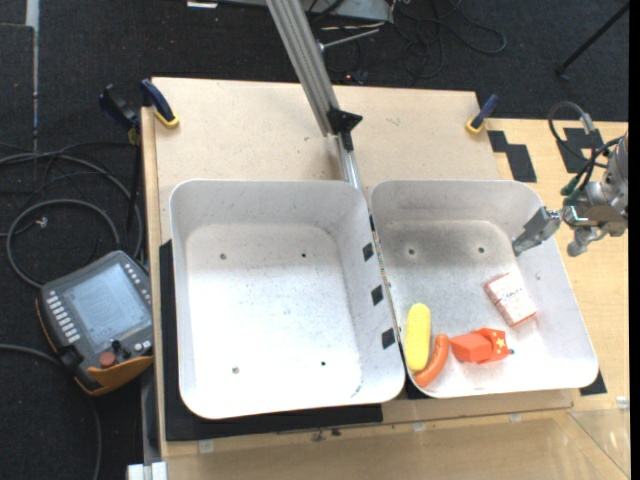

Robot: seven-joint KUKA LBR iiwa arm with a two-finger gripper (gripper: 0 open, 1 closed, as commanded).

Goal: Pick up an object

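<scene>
Approach stage, nothing picked yet: the gripper (556, 230) hangs at the right bin's (440, 196) far right rim, w/ one finger over the rim edge and the other outside it, spread apart and holding nothing. Candidate items sit in that bin's near half: a pink-and-white box (511, 299) closest to the gripper, an orange-red block (480, 346) toward the front, and a yellow corn cob (418, 335) beside an orange carrot-like piece (433, 360) near the divider. The left bin (200, 208) on the worktop (250, 128) offers no target. Next move, by my read: swing inward over the box, line the fingers across its narrow sides, then descend; the rim is close, so clearance looks tight.
</scene>
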